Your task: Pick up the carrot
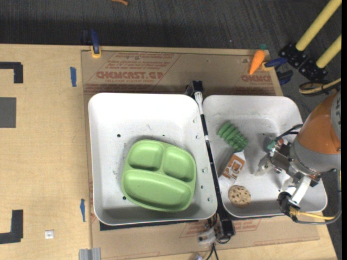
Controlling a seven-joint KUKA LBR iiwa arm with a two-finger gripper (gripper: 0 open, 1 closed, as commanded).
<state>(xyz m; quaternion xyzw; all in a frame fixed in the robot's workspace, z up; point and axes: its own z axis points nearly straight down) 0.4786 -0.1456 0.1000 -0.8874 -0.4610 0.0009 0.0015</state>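
Note:
The carrot (257, 61) is small and orange with a green top. It lies on the cardboard bench top beyond the right bin's far edge, outside both bins. My gripper (267, 157) hangs low over the right side of the right bin (255, 106), well nearer the camera than the carrot. The grey wrist and orange band stand behind it to the right. Nothing is visibly held.
The right bin holds a green ridged toy (233, 135), a small orange-and-white packet (234, 167) and a cookie (239, 194), all left of the gripper. A green divided plate (160, 175) lies in the left bin (141, 110). Blue clamps and yellow poles (320, 20) stand near the carrot.

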